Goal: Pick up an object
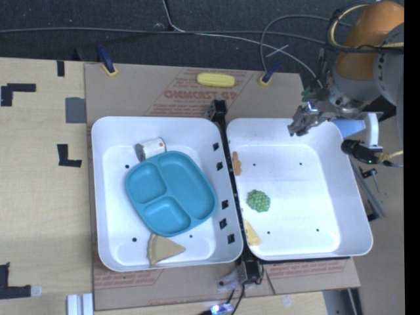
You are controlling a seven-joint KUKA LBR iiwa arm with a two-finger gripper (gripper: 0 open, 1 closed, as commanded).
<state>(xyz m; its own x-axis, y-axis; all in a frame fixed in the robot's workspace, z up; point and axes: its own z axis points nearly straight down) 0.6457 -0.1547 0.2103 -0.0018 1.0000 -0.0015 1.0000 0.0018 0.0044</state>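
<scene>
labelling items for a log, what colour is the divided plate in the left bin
Light blue; the divided plate shows clearly in the camera view, lying in the left bin.

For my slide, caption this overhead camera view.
End effector over right bin holding green ball; left bin holds blue tray.

Blue divided plate (171, 193): three compartments, lying flat and turned at a slant in the middle of the left bin (105, 176).
Small white cup (151, 148): tipped on its side, touching the plate's upper left edge.
Tan wedge (163, 249): flat, just below the plate, near the left bin's front wall.
Green broccoli floret (258, 201): in the right bin (328, 241), left of centre.
Orange piece (237, 163): small, elongated, by the right bin's left wall.
Yellow wedge (252, 233): small, at the same wall, nearer the front.
</scene>
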